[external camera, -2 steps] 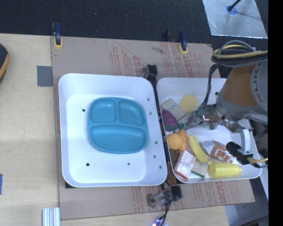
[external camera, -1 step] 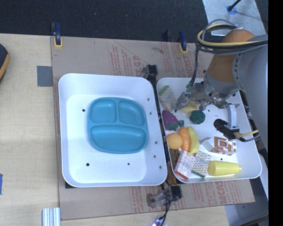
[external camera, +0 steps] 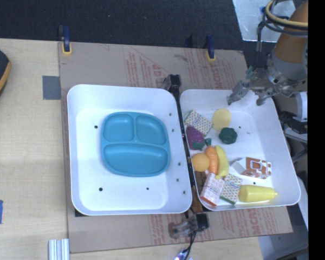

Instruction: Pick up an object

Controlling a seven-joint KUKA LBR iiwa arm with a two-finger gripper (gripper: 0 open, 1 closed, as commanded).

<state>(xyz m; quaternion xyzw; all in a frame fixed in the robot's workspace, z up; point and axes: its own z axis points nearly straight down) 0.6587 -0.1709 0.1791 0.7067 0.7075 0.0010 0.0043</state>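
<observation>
the gripper (external camera: 251, 92) is hanging over the far edge of the right bin (external camera: 279, 145), its two grey metal fingers standing apart with nothing between them. the arm (external camera: 288, 42), smooth grey with an orange band, is reaching in from the right, with looped cable above it.

the right bin, shallow glossy white plastic with rounded corners, is holding a loose heap of toy food. a pale yellow lemon (external camera: 221, 117) is lying nearest the gripper, just beside a dark green lumpy piece (external camera: 227, 136). a checked packet (external camera: 197, 121) is resting by the bin's left wall, touching a purple ribbed piece (external camera: 195, 137). below these an orange ball (external camera: 200, 162), a carrot (external camera: 212, 159) and a curved banana (external camera: 222, 161) are crowding together. nearer the front, a red and white carton (external camera: 212, 190), another checked packet (external camera: 231, 188), a smooth yellow bottle (external camera: 257, 194) and a flat white box (external camera: 256, 167) with red print are lying close.

the left bin (external camera: 81, 145) is bearing a blue tray (external camera: 135, 144), matte, rounded, with three compartments. both bins are sitting on brown cardboard (external camera: 124, 64) clamped to the bench.
</observation>
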